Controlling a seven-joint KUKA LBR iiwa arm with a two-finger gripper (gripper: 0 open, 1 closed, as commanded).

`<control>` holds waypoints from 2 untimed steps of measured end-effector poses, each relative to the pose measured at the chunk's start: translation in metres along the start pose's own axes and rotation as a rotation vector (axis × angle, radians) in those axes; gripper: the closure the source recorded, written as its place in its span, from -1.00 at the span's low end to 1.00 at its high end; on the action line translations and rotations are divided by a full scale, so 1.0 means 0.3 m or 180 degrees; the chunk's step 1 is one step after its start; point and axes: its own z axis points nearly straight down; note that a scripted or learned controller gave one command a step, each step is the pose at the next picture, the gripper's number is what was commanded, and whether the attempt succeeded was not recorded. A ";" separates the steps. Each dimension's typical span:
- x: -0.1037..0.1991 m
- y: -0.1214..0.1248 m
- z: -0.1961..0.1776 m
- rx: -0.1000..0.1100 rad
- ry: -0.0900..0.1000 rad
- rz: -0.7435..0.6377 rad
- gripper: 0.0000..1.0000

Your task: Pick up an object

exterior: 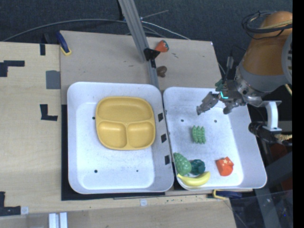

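- Jaws (pixel 216 106) hang over the upper part of the right bin (pixel 247 141), fingers spread apart w/ nothing between them — released.
- Arm (pixel 266 56) comes in from the right, orange band above the wrist.
- Nearest item: green ridged toy (pixel 198 134), just below the jaws, mid-bin, apart from them.
- Lower in the same bin: red toy (pixel 224 166) near the right wall, well apart from the jaws.
- Bottom-left corner of that bin — green leafy toy (pixel 182 163), dark teal toy (pixel 197 166) beside it, yellow banana (pixel 194 179) under both, touching or nearly so.
- Left bin (pixel 80 141) holds a yellow divided plate (pixel 126 122), upper centre.
- On the counter (pixel 104 56) behind the bins: small red-orange object (pixel 162 45) and a brown one (pixel 161 71), next to a grey pole (pixel 133 18).
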 end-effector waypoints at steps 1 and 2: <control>-0.002 -0.023 0.151 0.0014 -0.0004 0.0003 -1.00; 0.024 -0.049 0.320 0.0016 0.0000 0.0004 -1.00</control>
